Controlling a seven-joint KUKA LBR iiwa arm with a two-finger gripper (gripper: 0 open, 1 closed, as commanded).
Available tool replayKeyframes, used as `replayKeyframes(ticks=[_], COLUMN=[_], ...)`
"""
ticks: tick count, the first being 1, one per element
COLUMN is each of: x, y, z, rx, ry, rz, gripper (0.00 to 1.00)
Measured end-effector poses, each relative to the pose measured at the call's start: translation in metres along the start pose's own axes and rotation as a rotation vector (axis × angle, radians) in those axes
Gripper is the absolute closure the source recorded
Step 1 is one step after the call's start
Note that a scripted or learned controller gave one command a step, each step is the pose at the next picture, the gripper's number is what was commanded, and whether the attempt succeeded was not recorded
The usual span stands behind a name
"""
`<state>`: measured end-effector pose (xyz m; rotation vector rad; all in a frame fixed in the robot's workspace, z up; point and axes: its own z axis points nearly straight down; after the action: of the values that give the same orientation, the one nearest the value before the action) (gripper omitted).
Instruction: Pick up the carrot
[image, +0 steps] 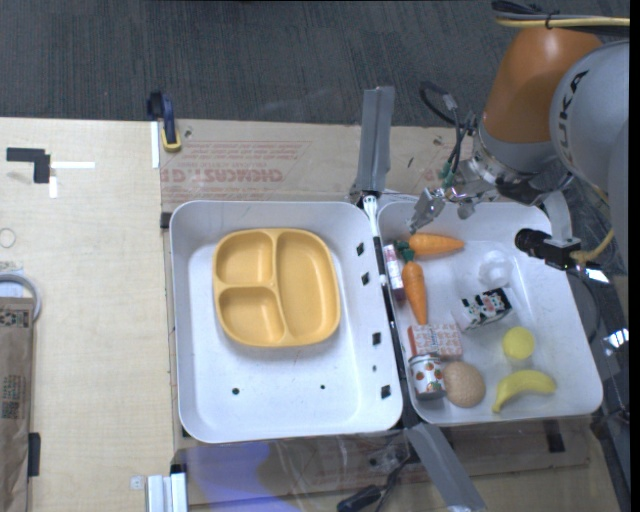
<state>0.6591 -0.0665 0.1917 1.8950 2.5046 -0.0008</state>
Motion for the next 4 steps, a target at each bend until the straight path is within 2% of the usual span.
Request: replayKeyframes(ticks=[1,2,3,4], x=[0.065,0.047,0.034,0.08], y=[-0.04,-0.096,-0.088,-0.127], z=[0.0,-0.005,0.001,-0.026], rx=[0.001,0.001,0.001,0.002], ry=[0.001,0.001,0.001,0.002], rz=[-0.163,-0.283,-0.221,-0.234], gripper=[0.0,0.0,0.0,0.0])
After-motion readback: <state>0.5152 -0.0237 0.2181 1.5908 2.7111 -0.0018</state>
